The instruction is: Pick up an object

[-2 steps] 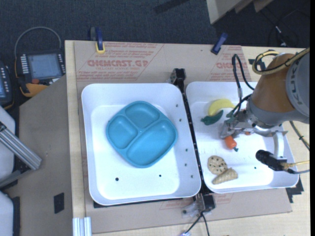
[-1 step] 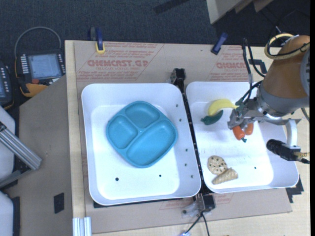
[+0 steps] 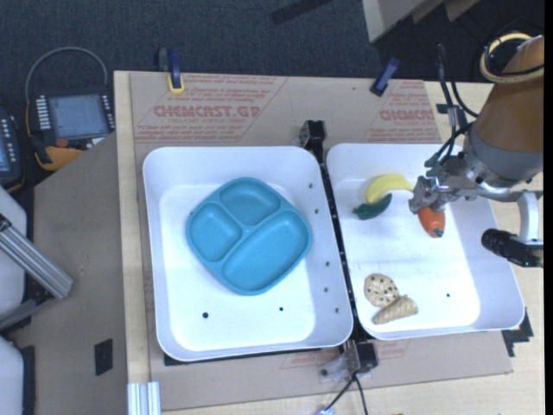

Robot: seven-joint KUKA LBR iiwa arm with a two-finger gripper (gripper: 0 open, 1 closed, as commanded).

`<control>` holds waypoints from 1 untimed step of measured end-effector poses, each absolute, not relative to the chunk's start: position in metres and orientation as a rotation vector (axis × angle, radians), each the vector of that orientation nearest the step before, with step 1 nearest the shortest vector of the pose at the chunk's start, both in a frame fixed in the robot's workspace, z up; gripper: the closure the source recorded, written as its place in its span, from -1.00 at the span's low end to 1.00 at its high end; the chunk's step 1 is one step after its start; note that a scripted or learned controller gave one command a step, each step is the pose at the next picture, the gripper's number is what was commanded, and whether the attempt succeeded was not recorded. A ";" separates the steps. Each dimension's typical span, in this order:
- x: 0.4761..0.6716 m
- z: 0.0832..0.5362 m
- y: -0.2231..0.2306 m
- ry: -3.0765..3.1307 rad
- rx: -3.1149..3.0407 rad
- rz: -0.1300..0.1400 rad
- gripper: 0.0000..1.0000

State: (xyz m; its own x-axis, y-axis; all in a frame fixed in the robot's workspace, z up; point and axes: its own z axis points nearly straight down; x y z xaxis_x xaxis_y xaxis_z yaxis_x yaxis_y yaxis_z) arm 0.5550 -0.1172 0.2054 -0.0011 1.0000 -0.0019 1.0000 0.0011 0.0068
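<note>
Lying in the right bin [image 3: 484, 318]: one carrot [image 3: 431, 221], one banana [image 3: 387, 185] with a dark green piece [image 3: 371, 207], one cookie [image 3: 379, 289], one cone [image 3: 394, 309]. Gripper [image 3: 428, 199] is set over the carrot's top; jaw width cannot be told. Arm [image 3: 510, 119] is reached in from the right. One blue plate [image 3: 249, 234] is held in the left bin [image 3: 173, 318].

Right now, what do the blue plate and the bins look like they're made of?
Blue plate: likely moulded plastic, matte, with smooth rounded dividers and one even colour. Bins: probably thin formed plastic, white, slightly glossy, with rounded corners and rims.
</note>
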 end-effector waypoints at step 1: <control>0.557 0.249 -0.117 2.218 2.216 0.005 1.00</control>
